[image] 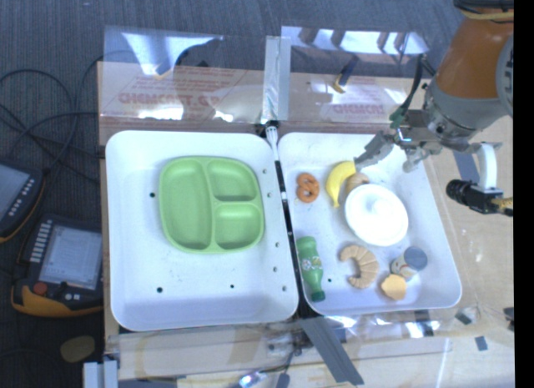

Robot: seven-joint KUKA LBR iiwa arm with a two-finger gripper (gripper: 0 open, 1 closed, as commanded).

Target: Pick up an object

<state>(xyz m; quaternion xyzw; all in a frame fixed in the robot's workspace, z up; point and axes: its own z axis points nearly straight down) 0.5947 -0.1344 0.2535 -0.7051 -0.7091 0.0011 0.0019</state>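
The right bin (pixel 446 236) holds a brown pretzel (pixel 307 186), a yellow banana (pixel 338 180), a round white bowl (pixel 377 214), a tan croissant (pixel 360 264), a green bottle (pixel 310 268) lying on its side, a grey-blue disc (pixel 415 258) and a small orange-yellow piece (pixel 394 286). My gripper (pixel 390 158) hangs over the far end of this bin, just beyond the banana and the bowl. Its two fingers are spread open and nothing sits between them.
A green divided plate (pixel 211 204) lies in the left bin (pixel 125 278). A raised rim between the two bins runs down the middle. Shiny foil-covered walls stand behind both bins. Cables and a handheld pendant lie on the floor to the left.
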